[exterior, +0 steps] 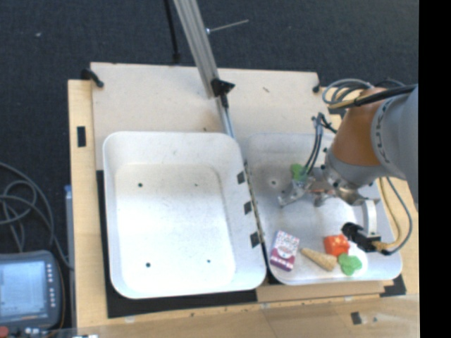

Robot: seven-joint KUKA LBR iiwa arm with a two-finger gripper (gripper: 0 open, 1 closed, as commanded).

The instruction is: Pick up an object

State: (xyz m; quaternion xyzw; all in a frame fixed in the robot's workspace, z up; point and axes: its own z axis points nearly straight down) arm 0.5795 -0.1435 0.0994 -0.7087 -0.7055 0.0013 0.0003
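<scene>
**Choosing a clean grab in the right bin**

The carton (284, 251), cone (319, 259), red block (337, 244) and green piece (349, 263) crowd the right bin's (268, 160) near edge. We judge the carton, standing slightly apart, easiest. Our pincer (304, 194) hovers farther back, mid-bin; we cannot tell its state. Descend centred, avoiding the bin's wall.

Aluminium mast (199, 44); corner monitor (28, 289).

The bench (148, 94) bears two white bins (176, 213).
</scene>
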